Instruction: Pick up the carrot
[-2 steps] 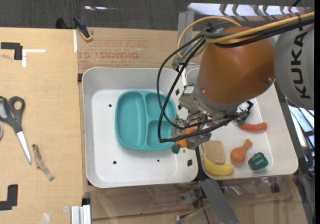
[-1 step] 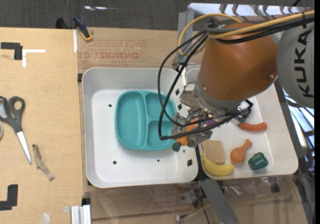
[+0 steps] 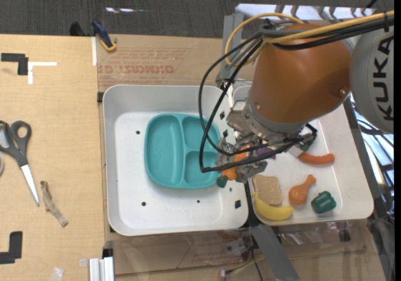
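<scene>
The gripper (image 3: pixel 241 164) is hanging over the inner edge of the left bin (image 3: pixel 119 167), beside the teal divided plate (image 3: pixel 172 151). The carrot (image 3: pixel 229 172), orange with a green end, is sitting right at the gripper's tip against the plate's right rim; whether it is between the fingers cannot be told, since the wrist is hiding them. In the right bin (image 3: pixel 351 211) are lying a slice of bread (image 3: pixel 268 189), a banana (image 3: pixel 272 211), an orange drumstick (image 3: pixel 301 191), a green pepper (image 3: pixel 322 203) and a sausage (image 3: pixel 317 159). Scissors (image 3: pixel 19 151) are lying on the tabletop (image 3: pixel 50 111).
</scene>
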Tool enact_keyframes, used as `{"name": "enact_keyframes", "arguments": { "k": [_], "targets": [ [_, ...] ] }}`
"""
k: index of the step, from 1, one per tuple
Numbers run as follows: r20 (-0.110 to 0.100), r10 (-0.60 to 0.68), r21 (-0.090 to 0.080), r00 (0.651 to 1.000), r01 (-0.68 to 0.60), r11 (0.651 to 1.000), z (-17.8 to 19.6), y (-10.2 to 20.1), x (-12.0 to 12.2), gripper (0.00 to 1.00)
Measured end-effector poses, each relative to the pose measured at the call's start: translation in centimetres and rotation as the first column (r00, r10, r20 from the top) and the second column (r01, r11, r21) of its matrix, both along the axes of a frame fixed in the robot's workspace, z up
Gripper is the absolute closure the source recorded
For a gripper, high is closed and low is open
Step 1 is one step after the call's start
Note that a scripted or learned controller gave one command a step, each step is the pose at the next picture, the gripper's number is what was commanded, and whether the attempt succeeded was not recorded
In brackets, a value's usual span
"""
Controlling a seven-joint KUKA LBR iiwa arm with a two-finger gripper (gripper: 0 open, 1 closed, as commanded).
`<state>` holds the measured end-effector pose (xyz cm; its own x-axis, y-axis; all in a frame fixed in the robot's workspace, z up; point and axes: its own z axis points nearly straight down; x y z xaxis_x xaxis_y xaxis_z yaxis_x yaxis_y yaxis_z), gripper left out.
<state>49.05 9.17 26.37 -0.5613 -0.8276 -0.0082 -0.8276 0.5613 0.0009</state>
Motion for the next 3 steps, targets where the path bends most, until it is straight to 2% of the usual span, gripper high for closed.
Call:
{"name": "enact_keyframes", "arguments": {
  "k": [2, 3],
  "targets": [
    [0.002, -0.009, 0.004, 1.000, 0.009, 1.000, 1.7, 0.0, 0.2, 1.00],
    [-0.003, 0.330, -0.005, 0.944, -0.330, 0.944, -2.7, 1.0, -1.2, 1.00]
  ]
}}
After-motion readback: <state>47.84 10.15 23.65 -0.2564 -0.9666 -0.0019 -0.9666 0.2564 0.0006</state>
